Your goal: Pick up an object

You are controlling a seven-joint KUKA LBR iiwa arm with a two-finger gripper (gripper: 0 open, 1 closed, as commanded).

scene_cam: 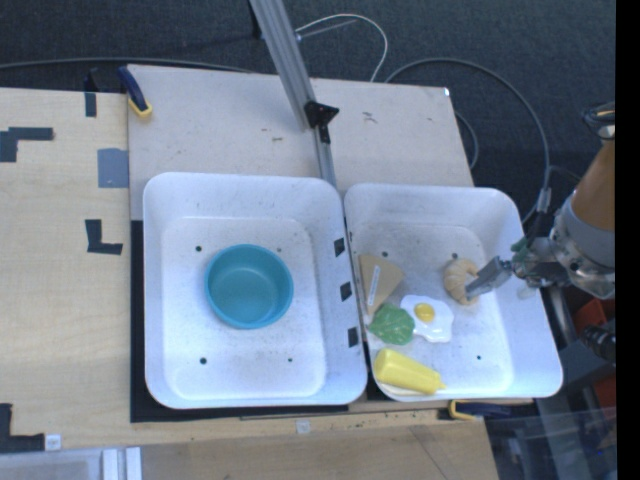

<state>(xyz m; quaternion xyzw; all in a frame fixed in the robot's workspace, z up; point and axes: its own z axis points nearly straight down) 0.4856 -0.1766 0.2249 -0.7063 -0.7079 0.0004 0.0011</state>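
Two bins (250,193) side by side: left one with a blue bowl (249,285), right one (430,200) with five small things. Croissant (460,279) toward the far right, fried egg (428,316) just nearer, green leaf (391,324) touching the egg's left edge, tan wedge (378,280) beyond it, yellow piece (405,371) at the near rim. Gripper (484,281) low over the right bin, tip touching or just beside the croissant. Open or closed: cannot tell. Nothing lifted yet; probably at the reach stage, with closing on the croissant and raising it left to do.
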